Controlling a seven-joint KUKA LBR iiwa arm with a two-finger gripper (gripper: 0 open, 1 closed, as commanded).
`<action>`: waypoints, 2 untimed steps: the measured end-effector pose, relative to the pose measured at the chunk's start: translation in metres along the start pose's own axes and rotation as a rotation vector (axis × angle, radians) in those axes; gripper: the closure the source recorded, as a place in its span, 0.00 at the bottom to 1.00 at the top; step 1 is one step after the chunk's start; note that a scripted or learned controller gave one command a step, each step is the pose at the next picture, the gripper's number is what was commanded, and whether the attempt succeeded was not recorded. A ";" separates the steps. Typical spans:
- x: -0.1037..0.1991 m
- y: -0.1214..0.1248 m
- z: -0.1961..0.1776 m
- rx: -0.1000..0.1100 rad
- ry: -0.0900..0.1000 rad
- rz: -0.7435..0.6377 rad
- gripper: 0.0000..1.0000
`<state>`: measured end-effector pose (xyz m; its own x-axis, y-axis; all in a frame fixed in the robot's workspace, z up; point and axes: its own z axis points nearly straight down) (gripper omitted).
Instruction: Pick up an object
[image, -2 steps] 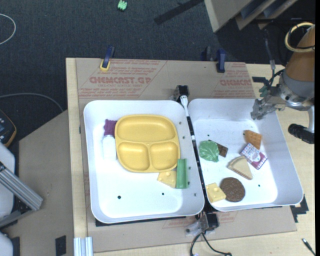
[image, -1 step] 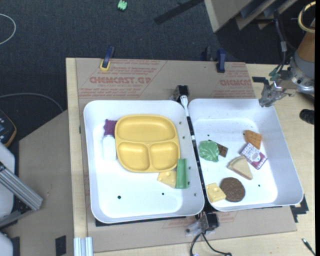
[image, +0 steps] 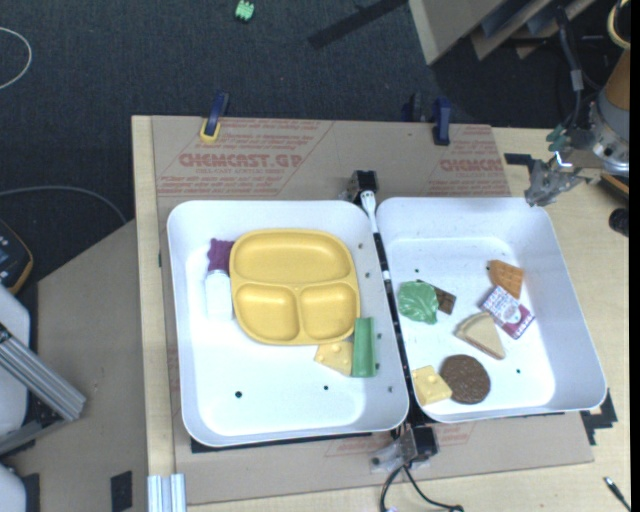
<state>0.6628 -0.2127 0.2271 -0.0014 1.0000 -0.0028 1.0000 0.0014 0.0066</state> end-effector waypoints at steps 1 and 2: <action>0.054 -0.009 0.009 0.010 0.005 -0.003 1.00; 0.113 -0.013 0.016 0.010 0.006 -0.005 1.00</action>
<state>0.6496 -0.0994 0.2110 -0.0061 1.0000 0.0035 1.0000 0.0061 -0.0030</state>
